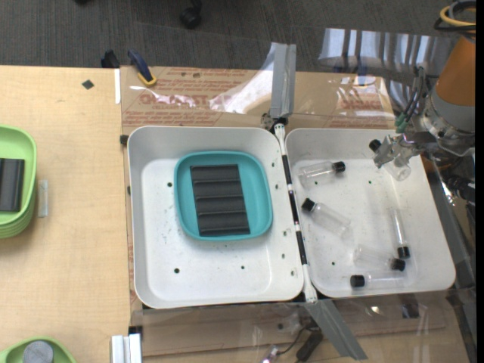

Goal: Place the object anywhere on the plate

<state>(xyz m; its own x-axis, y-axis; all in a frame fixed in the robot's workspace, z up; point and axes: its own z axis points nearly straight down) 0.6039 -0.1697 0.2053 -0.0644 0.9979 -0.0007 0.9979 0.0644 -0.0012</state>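
Gripper (395, 154) hovers over the right bin's (423, 278) far corner; whether it is open I cannot tell. Teal plate (261, 203) sits in the left bin (151, 263).

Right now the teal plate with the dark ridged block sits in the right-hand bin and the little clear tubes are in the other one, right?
Not quite. The camera view shows the teal plate with the dark ridged block in the left bin. The little clear tubes lie in the right bin.
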